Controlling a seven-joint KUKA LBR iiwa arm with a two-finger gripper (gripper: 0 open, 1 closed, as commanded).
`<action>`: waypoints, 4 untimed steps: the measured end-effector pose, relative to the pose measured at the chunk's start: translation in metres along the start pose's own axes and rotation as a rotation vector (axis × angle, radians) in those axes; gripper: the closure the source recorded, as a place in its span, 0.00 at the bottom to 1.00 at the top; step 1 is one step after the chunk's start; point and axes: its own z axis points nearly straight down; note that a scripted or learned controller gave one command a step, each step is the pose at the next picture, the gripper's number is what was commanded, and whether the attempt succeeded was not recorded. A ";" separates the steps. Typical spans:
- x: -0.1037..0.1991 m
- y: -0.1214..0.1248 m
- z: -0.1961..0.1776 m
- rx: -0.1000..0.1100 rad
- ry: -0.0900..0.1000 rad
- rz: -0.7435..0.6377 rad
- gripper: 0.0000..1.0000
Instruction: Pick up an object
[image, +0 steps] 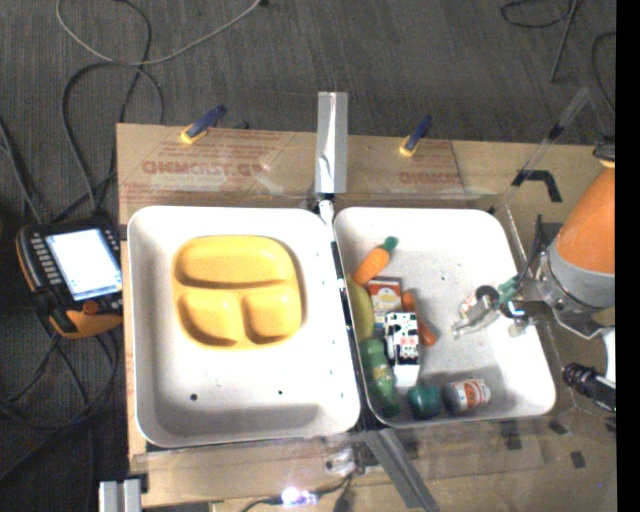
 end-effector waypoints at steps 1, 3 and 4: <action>0.040 0.061 0.035 -0.001 0.001 -0.018 0.00; -0.042 0.096 0.101 -0.005 0.001 -0.295 0.00; 0.020 0.128 0.059 -0.004 0.000 -0.360 0.00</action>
